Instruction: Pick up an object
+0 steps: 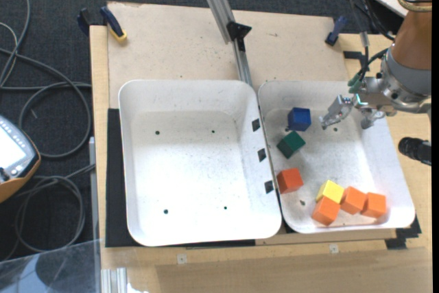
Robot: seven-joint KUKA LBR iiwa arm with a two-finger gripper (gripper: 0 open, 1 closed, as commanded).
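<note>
The arm is reaching in over the far right part of the right bin (384, 147), with the gripper (348, 111) hanging above the bin floor near its far edge. The two fingers (334, 113) are standing apart with nothing between them, so the task is sitting at the approach step and no object is being carried. The nearest candidate is the blue cube (299, 118), lying just beside the gripper toward the bin's left wall; the dark green cube (291, 143) is lying just nearer than it, close to that same wall. An orange cube (290, 180) is resting by the left wall further toward the near edge, and along the near edge a yellow cube (331, 191) is crowding against three more orange cubes (355, 200), which are touching one another. The left bin (137, 106) is carrying no cubes. Judging from this, the next move is calling for the gripper to be shifted over one chosen cube, probably the blue one since it stands clear of its neighbours, lined up with its flat faces, then lowered with the fingers straddling it before closing. The clustered cubes look harder to grasp cleanly.
</note>
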